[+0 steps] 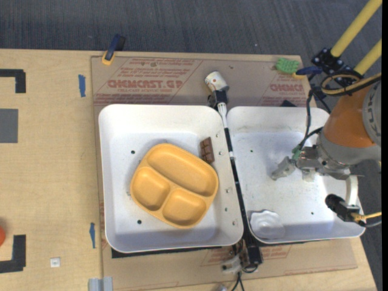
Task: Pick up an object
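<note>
Top view, slanted, of two white bins side by side on a bench. Left bin (121,138): holds a yellow tray (174,183) lying flat near the middle, long axis running from far-left to near-right, and a small brown bar (207,150) against the right wall, just beside the tray's far-right edge. Right bin (273,132): holds a clear cup (267,224) in the near-left corner, close to the wall shared with the left bin. Arm (351,132) reaching in from the right over the right bin, with the gripper (285,170) pointing left above bare floor around the middle of that bin. Grip state not to be told from this angle; nothing visibly held. Judged the likeliest pick: the cup, as the only thing in the bin under the gripper. Lies to the near side and slightly left of the gripper, apart from it. Roundish in outline, so no clear long axis to align with. Calls, by that reading, for a short shift toward the near-left corner before descent, with the nearby bin walls as the main risk to a clean closing.
</note>
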Controlling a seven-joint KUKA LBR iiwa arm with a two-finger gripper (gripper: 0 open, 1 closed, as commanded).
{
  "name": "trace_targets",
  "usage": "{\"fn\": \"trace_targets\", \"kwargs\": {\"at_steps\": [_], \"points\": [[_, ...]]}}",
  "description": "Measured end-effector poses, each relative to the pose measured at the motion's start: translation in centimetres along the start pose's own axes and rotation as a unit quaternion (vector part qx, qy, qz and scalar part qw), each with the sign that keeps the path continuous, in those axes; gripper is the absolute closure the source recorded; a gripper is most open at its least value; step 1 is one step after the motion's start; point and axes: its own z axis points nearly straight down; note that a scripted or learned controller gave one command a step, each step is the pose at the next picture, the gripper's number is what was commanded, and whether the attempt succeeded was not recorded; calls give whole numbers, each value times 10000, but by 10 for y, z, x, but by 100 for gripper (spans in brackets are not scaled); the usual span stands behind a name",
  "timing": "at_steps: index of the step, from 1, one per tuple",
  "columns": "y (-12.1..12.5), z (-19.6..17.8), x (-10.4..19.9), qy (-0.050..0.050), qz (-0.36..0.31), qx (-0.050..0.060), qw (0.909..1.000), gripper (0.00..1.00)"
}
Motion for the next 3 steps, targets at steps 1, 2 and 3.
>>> {"fn": "trace_targets", "kwargs": {"at_steps": [1, 2, 3], "points": [[64, 0, 23, -2, 390, -13, 9992, 0], [106, -33, -34, 7, 1748, -8, 9846, 0], [15, 1, -30, 56, 1989, 39, 9800, 0]]}}
